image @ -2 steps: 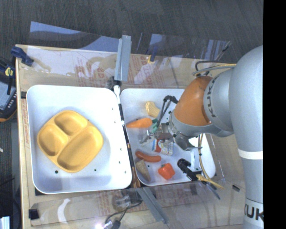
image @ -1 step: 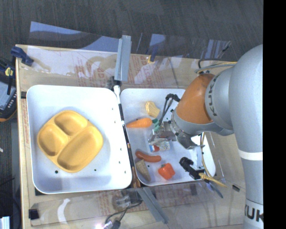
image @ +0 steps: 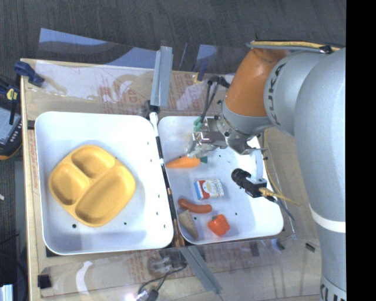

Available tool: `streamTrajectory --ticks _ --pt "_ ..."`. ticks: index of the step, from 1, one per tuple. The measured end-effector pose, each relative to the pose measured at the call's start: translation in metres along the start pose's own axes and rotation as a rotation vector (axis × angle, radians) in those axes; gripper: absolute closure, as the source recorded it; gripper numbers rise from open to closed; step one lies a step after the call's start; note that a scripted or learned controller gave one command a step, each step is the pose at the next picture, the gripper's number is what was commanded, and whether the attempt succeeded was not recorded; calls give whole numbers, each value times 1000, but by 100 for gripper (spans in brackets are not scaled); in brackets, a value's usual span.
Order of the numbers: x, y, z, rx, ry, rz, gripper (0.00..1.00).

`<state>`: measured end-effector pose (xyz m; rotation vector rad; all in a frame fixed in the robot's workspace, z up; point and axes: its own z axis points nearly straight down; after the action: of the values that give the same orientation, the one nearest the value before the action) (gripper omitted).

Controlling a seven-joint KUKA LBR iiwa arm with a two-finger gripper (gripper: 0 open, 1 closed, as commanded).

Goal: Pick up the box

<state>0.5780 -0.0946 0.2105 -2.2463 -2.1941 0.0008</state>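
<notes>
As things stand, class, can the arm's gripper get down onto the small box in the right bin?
Probably yes. The box lies flat with nothing on top, apart from the carrot and sausage; the gripper hangs just beyond it.

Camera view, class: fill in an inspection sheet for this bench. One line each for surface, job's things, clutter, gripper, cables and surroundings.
Surface: wooden bench bearing a left bin and a right bin, both white, side by side.
Job's things: small box, red, white and blue, lying near the middle of the right bin, apart from the gripper.
Clutter: orange carrot, sausage, red pepper-like piece and a brownish piece in the right bin; yellow divided plate in the left bin.
Gripper: gripper over the right bin's upper part, near the carrot; open or shut unclear.
Cables: yellow cable at the right bin's right edge.
Surroundings: dark floor; dark device at far left.
</notes>
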Motion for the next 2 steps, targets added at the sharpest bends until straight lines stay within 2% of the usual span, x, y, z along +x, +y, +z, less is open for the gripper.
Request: streamTrajectory --ticks 1,2 --pt "0 0 0 1 0 0 0" --pt "-53 -22 79 3 1 -222 0"
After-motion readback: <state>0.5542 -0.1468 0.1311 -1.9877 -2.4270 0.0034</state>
